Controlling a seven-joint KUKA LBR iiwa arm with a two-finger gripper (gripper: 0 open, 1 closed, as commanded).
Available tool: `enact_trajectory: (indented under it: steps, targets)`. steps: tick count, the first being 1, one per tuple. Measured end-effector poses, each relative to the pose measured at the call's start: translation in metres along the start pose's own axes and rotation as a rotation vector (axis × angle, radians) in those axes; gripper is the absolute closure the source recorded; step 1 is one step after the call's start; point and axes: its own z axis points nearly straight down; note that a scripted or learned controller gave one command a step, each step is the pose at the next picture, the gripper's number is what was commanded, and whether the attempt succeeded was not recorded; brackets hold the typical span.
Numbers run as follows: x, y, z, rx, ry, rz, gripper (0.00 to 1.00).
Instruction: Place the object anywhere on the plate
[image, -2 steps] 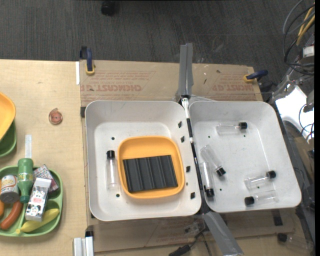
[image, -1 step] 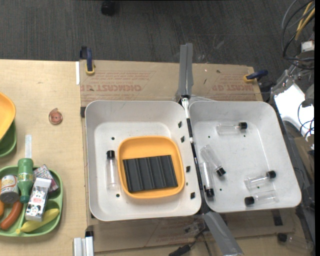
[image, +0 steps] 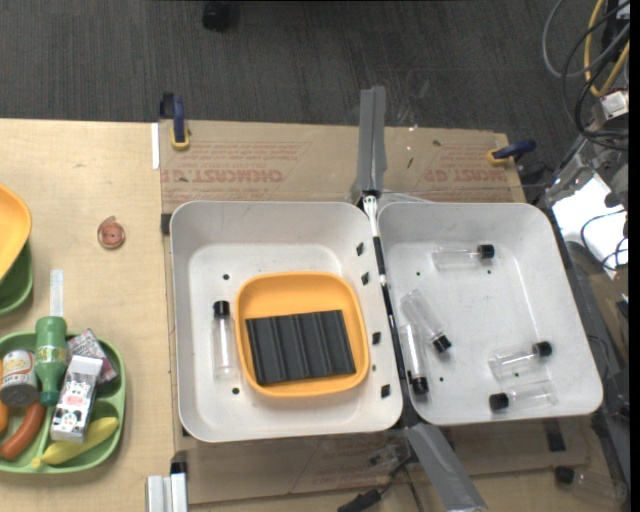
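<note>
Nearest the camera, at the surface's left corner, a green tray (image: 100, 425) holds toy foods and a green bottle (image: 50, 352). In the right bin (image: 570, 300), four clear vials with black caps lie toward the near side: one (image: 522, 398) by the near wall, one (image: 520, 358) just behind it, one (image: 412, 362) along the left wall, and one (image: 425, 322) lying at a slant beside that. In the left bin (image: 200, 250), the yellow plate (image: 300, 290) sits in the middle and carries a dark ribbed block (image: 300, 346). A single vial (image: 222, 340) lies on the bin floor just beside the plate's left rim, cap away from the camera. Farther back, a fifth vial (image: 462, 257) lies in the right bin. A small pink disc (image: 112, 234) rests on the wood to the left, and two clamps (image: 176, 122) grip the cardboard's far edge.
</note>
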Motion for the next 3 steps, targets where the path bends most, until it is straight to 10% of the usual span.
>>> enact_trajectory:
  steps: [1,3]
  targets:
    - [-0.0001,0.0003,0.0005,-0.001,-0.001,-0.018,0.00]
    - [-0.0094,0.0020,0.0060,-0.002,-0.002,-0.710,0.00]
